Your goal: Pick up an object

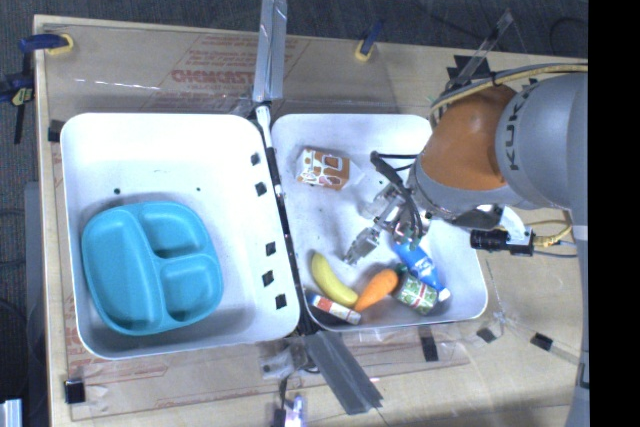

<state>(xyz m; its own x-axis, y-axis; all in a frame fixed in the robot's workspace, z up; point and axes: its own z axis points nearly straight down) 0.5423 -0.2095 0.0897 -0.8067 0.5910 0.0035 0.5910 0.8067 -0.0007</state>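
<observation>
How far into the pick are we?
Done: the arm has reached into the right bin, with the gripper low over its floor. In hand: nothing visibly gripped. Left: the whole grab and lift; the banana, carrot and bottle all lie in the bin.

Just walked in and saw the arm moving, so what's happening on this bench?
The grey arm reaches in from the right, its gripper low over the right bin, above a banana, a carrot and a blue bottle. Nothing shows between its fingers yet. A blue divided tray lies in the left bin.
</observation>
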